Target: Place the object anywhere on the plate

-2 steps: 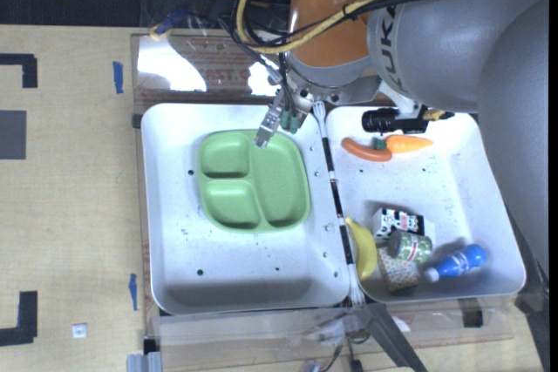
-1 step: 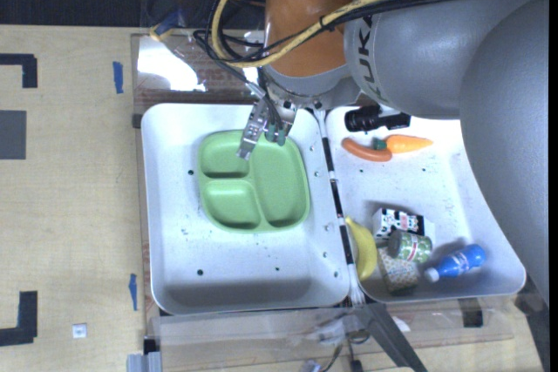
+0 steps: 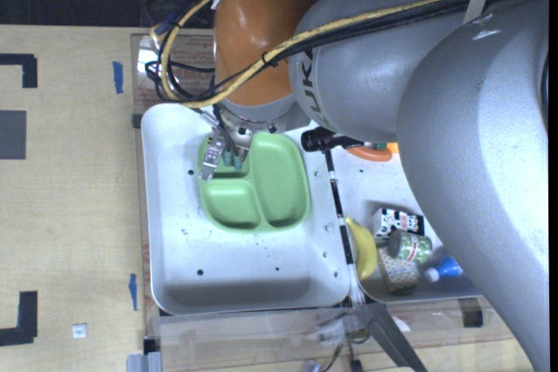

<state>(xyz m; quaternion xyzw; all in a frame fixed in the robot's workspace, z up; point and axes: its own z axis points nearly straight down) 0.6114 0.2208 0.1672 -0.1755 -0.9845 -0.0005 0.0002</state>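
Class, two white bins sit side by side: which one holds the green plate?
The left bin: the green plate lies in it, under the gripper.

Green divided plate [image 3: 261, 187] lies flat in the left white bin [image 3: 174, 231]

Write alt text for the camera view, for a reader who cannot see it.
A grey arm with an orange band reaches from the right, its gripper low over the upper left corner of a green divided plate in the left bin. The right bin holds a banana, a cup and other small items.
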